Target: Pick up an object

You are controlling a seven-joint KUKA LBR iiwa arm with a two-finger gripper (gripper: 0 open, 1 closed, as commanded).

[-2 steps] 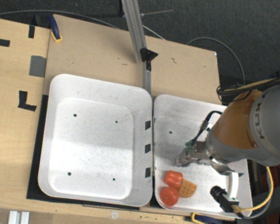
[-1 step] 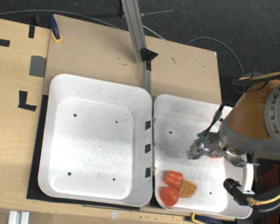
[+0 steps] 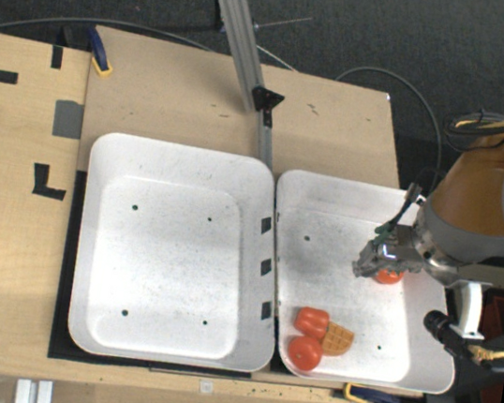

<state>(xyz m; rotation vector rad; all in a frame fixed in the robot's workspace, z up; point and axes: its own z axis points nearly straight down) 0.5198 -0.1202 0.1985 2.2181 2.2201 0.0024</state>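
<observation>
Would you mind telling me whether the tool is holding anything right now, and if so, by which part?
It cannot be told. The tool sits right over a small red-orange object in the right bin, hiding any contact.

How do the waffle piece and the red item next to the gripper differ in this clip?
The waffle piece is tan with a grid pattern; the red item is plain red-orange. The waffle piece lies near the right bin's front edge beside two red pieces; the red item sits mid-bin, partly hidden by the gripper. Both are in the right bin.

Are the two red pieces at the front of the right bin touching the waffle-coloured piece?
Touching. The camera view shows the upper red piece and the lower red piece both pressed against the tan piece, no gap visible.
</observation>
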